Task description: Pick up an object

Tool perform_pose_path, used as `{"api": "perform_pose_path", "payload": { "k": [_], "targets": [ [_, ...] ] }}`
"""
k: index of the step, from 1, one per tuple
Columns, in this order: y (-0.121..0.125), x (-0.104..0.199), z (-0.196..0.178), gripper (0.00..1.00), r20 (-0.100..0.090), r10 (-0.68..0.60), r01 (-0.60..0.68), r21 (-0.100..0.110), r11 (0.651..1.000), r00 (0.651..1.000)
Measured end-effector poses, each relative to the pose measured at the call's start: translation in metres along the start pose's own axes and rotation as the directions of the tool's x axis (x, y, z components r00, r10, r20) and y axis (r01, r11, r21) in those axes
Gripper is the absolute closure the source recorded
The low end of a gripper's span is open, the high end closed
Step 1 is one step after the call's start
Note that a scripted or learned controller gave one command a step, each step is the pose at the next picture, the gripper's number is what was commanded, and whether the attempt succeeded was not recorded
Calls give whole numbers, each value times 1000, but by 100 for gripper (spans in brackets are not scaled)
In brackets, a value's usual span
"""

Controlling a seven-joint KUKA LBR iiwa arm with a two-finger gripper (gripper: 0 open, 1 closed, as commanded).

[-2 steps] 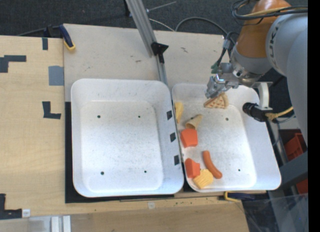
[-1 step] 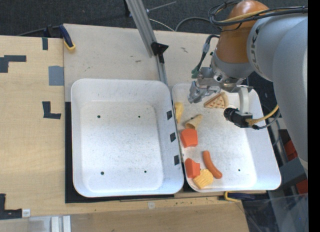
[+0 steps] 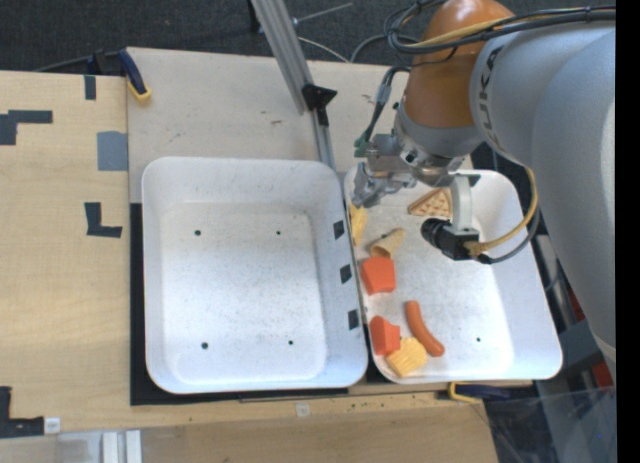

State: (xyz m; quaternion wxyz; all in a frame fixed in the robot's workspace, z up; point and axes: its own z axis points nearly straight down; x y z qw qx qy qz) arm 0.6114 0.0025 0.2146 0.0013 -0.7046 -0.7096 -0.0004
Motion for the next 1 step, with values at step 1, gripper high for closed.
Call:
{"api": "perform_pose_path", "payload": {
  "k": [1],
  "targets": [
    [-16, 48, -15, 100, 0, 0, 0, 1, 1000, 1000]
  ]
}}
